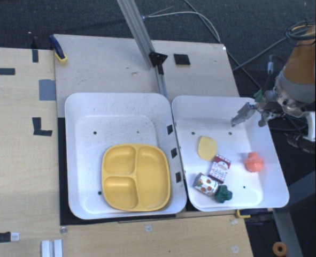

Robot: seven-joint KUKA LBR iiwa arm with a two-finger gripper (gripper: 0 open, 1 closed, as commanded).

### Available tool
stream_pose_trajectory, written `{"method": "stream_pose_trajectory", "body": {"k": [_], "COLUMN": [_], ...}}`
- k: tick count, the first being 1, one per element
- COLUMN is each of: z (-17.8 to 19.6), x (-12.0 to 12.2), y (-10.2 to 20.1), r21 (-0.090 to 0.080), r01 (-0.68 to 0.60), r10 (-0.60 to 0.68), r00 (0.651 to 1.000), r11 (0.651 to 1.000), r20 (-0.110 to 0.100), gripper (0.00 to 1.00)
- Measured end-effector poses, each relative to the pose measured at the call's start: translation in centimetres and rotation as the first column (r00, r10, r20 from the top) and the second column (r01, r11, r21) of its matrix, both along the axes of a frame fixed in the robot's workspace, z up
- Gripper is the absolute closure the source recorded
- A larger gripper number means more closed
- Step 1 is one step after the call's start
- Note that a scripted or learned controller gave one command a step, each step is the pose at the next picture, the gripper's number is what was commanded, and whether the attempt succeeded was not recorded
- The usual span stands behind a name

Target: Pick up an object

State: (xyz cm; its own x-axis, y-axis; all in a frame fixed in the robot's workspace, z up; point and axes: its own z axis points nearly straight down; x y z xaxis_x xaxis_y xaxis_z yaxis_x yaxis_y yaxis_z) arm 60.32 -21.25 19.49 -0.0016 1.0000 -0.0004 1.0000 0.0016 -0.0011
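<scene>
In the right bin (200,111) lie a pale yellow piece (206,147), a red and white packet (219,169), a small can with red spots (205,184), a dark green object (223,194) and an orange-red lump (254,162). My gripper (251,113) hangs over the bin's back right corner, above and to the right of these things. Its two fingers (241,116) are spread apart, and nothing sits between them.
The left bin (83,122) holds a yellow divided plate (136,176). A metal pole (139,25) rises behind the bins, with cables on the dark floor at the back. A blue and yellow clamp (58,48) sits at the board's back left corner.
</scene>
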Motion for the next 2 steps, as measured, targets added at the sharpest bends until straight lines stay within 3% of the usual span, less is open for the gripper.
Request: {"method": "stream_pose_trajectory", "body": {"k": [2], "z": [-10.2], "x": [1.4], "y": [0.6], "r21": [-0.001], "r01": [-0.001], "r10": [0.001], "r00": [1.0], "r11": [1.0], "r20": [-0.002], "gripper": [0.0]}}
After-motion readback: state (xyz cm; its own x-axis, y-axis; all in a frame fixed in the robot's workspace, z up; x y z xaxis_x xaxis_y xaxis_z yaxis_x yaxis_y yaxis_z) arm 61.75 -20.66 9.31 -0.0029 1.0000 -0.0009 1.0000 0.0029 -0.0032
